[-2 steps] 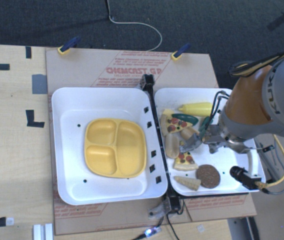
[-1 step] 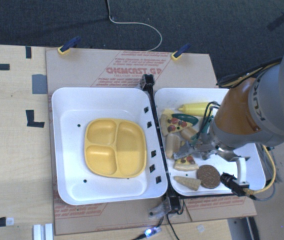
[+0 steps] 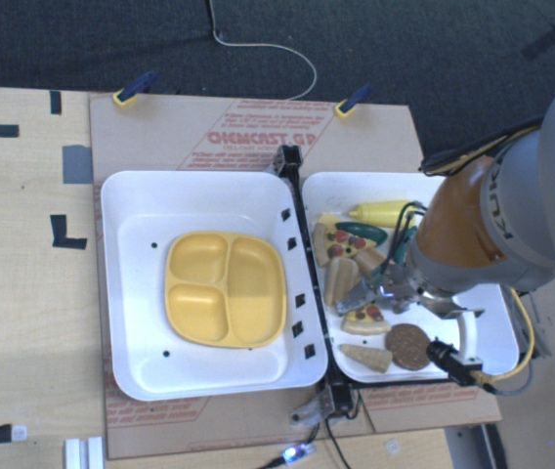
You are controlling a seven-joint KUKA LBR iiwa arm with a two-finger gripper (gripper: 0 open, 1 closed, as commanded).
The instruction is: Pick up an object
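Wooden bench [image 3: 23,291] with black tape marks, cardboard sheet [image 3: 248,140] with red print clamped on top by two blue-yellow clips, dark carpet [image 3: 82,27] beyond with a thin white cable [image 3: 277,52] looping down to the cardboard. Two white bins side by side: left bin [image 3: 131,360] with a yellow divided plate [image 3: 226,288] lying flat near its middle; right bin [image 3: 507,335] crowded with toy food. In right bin: corn cob [image 3: 375,210] at the far side, green piece [image 3: 361,233] just below it, pizza slice [image 3: 336,242] near the divider, tan bread-like piece [image 3: 340,281] beside that, small pizza slice [image 3: 363,316] lower down, brown round cookie [image 3: 408,346] and pale wedge [image 3: 367,358] at the near edge, touching or nearly so. Grey arm [image 3: 527,213] with orange band reaching in from the right, low over the right bin. Gripper [image 3: 385,289] down among the food, just right of the tan piece and just above the small slice; cookie near, below it. Fingers too cluttered to read, so cannot tell how wide, nor whether anything sits between them. Black cable bundle [image 3: 331,404] at the near edge between bins.
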